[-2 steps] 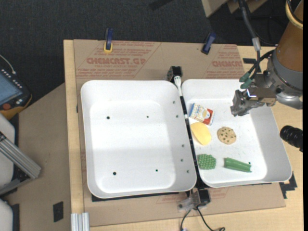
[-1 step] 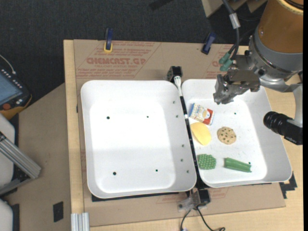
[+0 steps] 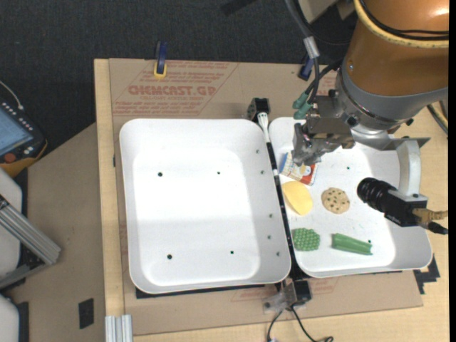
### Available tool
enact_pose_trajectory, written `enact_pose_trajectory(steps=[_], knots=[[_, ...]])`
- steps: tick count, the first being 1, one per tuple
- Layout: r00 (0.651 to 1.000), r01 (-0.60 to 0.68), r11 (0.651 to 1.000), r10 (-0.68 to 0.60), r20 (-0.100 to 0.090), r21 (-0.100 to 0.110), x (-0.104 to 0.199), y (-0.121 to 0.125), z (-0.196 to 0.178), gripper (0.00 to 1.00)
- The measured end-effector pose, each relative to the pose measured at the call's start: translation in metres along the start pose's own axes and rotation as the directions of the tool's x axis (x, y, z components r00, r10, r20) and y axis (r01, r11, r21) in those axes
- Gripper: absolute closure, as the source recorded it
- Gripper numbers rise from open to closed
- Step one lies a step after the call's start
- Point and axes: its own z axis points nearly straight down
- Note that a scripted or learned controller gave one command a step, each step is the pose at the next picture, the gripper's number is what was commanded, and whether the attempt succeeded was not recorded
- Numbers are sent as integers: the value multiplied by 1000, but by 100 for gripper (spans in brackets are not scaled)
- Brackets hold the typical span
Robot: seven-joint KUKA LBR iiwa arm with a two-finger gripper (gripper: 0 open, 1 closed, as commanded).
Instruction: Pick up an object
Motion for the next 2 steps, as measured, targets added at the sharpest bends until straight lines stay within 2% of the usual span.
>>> enact_pose_trajectory(steps=[2], knots=[[1000,-4,1000,4,0,-1,17,0,46,100]])
